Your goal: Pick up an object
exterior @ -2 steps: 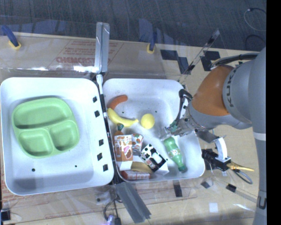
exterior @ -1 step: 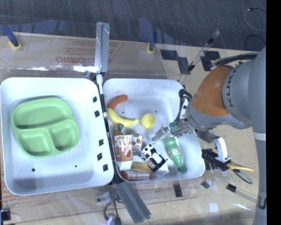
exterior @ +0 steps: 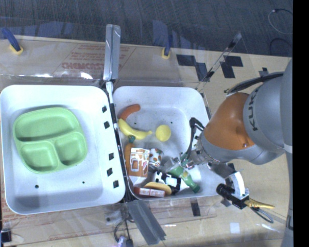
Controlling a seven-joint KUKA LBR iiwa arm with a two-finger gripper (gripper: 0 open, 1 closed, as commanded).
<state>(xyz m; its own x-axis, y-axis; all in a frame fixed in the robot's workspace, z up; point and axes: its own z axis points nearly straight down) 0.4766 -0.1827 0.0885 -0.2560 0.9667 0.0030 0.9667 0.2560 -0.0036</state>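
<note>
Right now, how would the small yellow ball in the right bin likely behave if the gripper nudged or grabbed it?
The yellow ball looks round and smooth, so it would probably roll at a nudge. It lies beside the banana's tip, which might stop it on that side. Its curved surface could slip from the two-finger gripper.

Reading what's legible here: white capital letters run down the grey arm [exterior: 270, 120] casing at the right, and "KU" comes through clearly, the start of the maker's name, the rest curving out of sight. Up on the bench [exterior: 56, 60], faint red print shows under the clear sheet behind the bins, large letters, mirrored or too washed out to make out as words. The small orange carton [exterior: 138, 162] in the right bin [exterior: 195, 99] carries printing, too tiny to read
</note>
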